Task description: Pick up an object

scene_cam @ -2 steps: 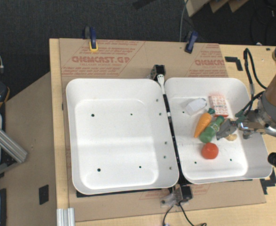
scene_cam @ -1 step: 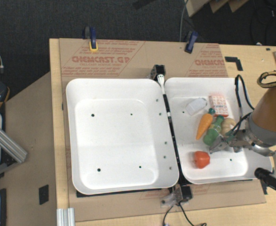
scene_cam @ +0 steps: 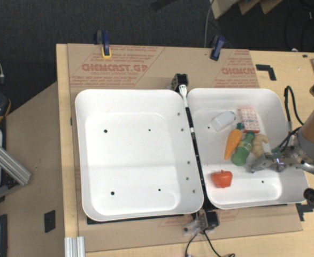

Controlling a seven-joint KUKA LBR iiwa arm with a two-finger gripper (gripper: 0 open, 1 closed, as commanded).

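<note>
The gripper (scene_cam: 259, 164) reaches in low over the right bin (scene_cam: 263, 194), its tip just beside the cluster of toys near the bin's middle. How its fingers stand is too blurred to tell, and nothing shows between them, so the pick looks not yet made.

To do this step well, I judge the arm should settle on one item at the edge of the cluster and not the crowded centre: the green bottle (scene_cam: 243, 149) lies nearest the tip, touching the toy carrot (scene_cam: 232, 143), so a sloppy close could catch both or push them apart. The red tomato (scene_cam: 222, 179) sits alone nearer the front rim (an easier target, with room on every side).

The right bin also holds a pale grey wrapped piece (scene_cam: 221, 122) and a small pink-and-white packet (scene_cam: 249, 119) toward the back. The left bin (scene_cam: 92, 143) shows bare white floor with a few dark dots.
</note>
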